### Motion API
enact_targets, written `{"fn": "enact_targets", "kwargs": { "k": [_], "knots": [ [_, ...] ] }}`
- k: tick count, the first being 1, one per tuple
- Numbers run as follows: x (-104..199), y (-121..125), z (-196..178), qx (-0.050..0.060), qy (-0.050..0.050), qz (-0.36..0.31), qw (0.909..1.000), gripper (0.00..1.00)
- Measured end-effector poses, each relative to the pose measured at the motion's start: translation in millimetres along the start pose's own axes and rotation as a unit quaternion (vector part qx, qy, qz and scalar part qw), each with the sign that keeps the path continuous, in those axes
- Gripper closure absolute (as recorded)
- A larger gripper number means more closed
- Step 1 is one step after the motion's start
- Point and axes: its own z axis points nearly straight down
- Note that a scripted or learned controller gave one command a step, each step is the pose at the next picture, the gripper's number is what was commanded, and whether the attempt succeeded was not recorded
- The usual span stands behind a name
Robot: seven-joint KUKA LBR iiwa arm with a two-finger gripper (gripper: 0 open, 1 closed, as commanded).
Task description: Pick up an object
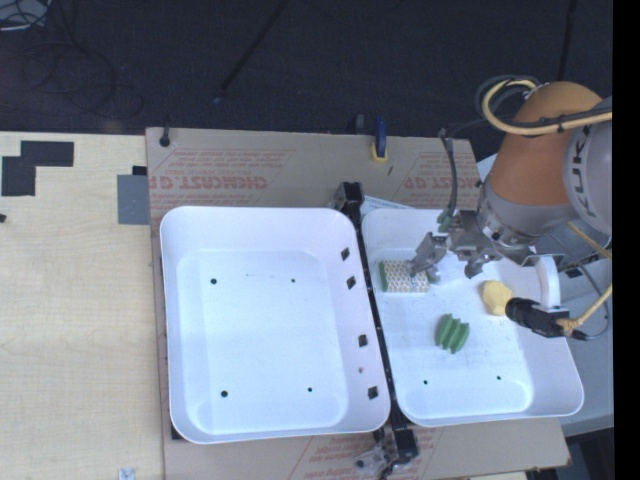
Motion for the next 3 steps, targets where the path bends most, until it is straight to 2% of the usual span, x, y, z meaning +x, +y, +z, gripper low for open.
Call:
{"fn": "enact_targets", "kwargs": {
  "k": [1,2,3],
  "knots": [
    [-16.2,-82.1,99.9,0.007,0.001,0.002,1.0,0.0],
    [-36.2,-109.3,-91.9,-0.008,-0.002,0.001,1.0,0.0],
    [-52.0,4.3,-170.0,-0.009,-0.003,-0.002,1.0,0.0]
  ]
}}
